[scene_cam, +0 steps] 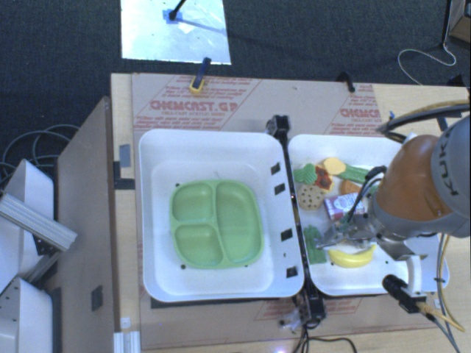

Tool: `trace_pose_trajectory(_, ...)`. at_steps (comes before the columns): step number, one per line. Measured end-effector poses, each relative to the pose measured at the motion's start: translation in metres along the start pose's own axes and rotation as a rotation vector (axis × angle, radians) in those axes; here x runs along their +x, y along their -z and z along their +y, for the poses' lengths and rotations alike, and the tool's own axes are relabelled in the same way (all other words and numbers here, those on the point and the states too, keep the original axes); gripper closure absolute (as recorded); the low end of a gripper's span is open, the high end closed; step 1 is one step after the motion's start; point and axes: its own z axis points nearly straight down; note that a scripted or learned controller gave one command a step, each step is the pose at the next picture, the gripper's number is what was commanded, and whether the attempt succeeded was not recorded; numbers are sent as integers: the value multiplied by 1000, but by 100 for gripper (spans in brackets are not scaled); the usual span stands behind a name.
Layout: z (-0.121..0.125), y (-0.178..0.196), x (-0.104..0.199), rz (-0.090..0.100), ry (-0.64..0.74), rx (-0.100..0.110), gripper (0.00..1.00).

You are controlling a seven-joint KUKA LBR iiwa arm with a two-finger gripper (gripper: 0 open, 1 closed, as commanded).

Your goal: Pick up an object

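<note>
Several toy foods lie in the right bin (346, 144). A yellow banana (352, 257) rests near its front, with a green leafy piece (314, 241) just left of it. Further back are a brown cookie (310, 196), a purple packet (339, 206), a red piece (322, 175), a yellow-orange piece (335, 166) and a green pod (357, 173). My gripper (343, 230) hangs low over the bin, just above the banana and beside the purple packet. The arm's orange band (412, 182) hides the bin's right part.
The left bin (158, 197) holds a light green divided tray (217, 223). A black divider with clips (289, 212) runs between the bins. Cables (430, 311) trail at the front right corner. Brown cardboard (221, 101) lies behind the bins.
</note>
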Motion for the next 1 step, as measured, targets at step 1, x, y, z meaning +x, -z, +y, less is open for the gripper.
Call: trace_pose_trajectory(1,64,-2,-6,-2,8,-13,0)
